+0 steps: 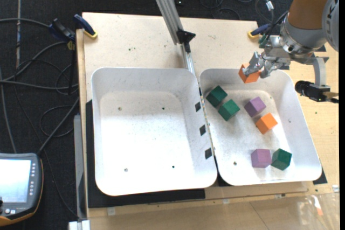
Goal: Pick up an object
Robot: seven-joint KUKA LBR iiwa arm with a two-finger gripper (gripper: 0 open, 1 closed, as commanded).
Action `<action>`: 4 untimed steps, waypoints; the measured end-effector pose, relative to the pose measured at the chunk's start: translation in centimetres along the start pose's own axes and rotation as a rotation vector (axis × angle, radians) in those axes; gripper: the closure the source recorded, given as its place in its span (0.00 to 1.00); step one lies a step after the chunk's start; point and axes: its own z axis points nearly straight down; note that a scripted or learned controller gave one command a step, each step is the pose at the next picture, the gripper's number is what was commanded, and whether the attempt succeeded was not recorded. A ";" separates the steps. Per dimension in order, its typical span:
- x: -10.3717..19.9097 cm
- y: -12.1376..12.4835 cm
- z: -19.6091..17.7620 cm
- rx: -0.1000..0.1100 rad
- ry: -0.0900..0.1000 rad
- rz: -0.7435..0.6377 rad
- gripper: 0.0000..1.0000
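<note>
Here, toward the upper right of the frame, the fingers (pixel 254 70) grip an orange block (pixel 249 75) above the right bin's (pixel 302 116) rim.

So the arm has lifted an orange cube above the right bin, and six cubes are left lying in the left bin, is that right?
Not quite. The gripper does hold an orange cube above the right bin, but the six other cubes lie in that same right bin, not in the left bin: three green, two purple, one orange. The camera view shows this.
</note>
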 end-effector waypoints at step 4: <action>16.0 -3.6 -3.2 0.010 0.004 -0.006 1.00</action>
